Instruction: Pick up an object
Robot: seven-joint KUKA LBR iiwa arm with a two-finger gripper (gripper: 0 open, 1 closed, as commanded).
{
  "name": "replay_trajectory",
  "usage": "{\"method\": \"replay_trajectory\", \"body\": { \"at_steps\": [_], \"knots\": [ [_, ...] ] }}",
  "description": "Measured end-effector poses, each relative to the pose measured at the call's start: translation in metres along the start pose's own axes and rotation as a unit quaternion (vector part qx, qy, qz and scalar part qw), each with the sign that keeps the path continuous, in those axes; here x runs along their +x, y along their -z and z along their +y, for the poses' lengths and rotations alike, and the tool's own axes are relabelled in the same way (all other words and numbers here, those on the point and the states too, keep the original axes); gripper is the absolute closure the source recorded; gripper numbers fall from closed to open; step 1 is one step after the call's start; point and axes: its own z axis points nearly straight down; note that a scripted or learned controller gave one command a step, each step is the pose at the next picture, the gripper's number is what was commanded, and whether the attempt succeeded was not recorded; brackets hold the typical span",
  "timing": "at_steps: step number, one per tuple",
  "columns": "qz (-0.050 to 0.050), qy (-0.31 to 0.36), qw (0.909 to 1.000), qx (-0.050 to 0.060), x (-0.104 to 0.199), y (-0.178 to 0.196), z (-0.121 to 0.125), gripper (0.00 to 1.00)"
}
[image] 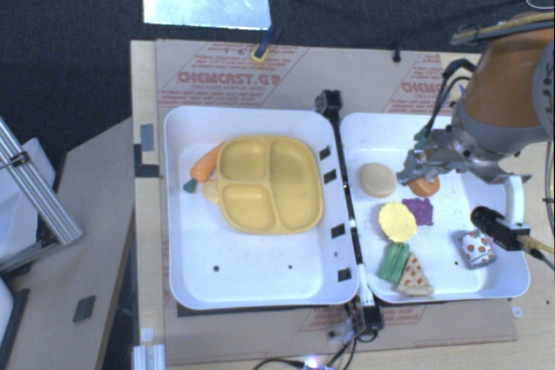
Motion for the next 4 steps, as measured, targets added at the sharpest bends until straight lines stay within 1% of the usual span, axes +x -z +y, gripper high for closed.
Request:
{"method": "replay_trajectory", "body": {
  "at_steps": [1, 2, 3, 4],
  "knots": [
    [0.000, -0.001, 1.0000, 0.001, 0.001, -0.015, -0.010, 1.00],
    [0.000, -0.001, 1.0000, 0.000, -0.005, 0.004, -0.012, 1.00],
    [-0.001, -0.001, 1.0000, 0.000, -0.007, -0.007, -0.001, 1.00],
    [0.000, 0.000, 1.0000, 0.001, 0.003, -0.014, -0.010, 1.00]
  ]
}}
